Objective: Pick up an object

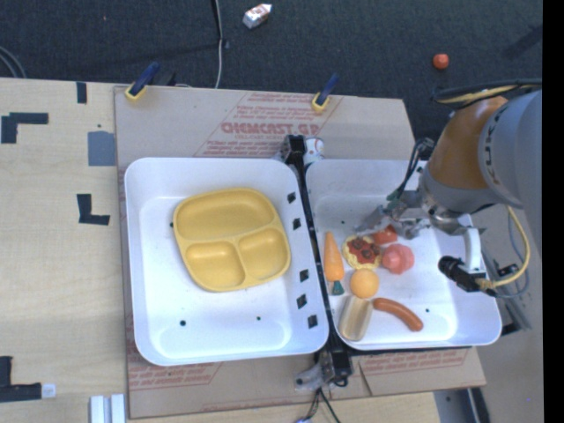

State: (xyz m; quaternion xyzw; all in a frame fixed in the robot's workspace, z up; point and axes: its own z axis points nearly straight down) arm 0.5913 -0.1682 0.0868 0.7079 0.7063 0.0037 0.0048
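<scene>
Camera view. The gripper (394,221) hangs low over the right bin (471,324), at the upper edge of a cluster of toy foods. Its state cannot be told from this angle. The nearest item is a small red piece (385,235) just below the gripper, close enough that contact cannot be ruled in or out.

Beside that piece lies a flat pizza slice (363,252), with a pink round item (398,259) touching its right side. An orange carrot (333,257) lies along the bin's left wall. Below it sit an orange ball (364,283), a tan bread roll (355,317) and a red-brown sausage (397,314), the last two near the bin's lower edge.

The left bin (150,324) holds a yellow divided tray (231,238), lying flat and well apart from the gripper.

The arm (480,152) enters from the right, orange band uppermost.
</scene>
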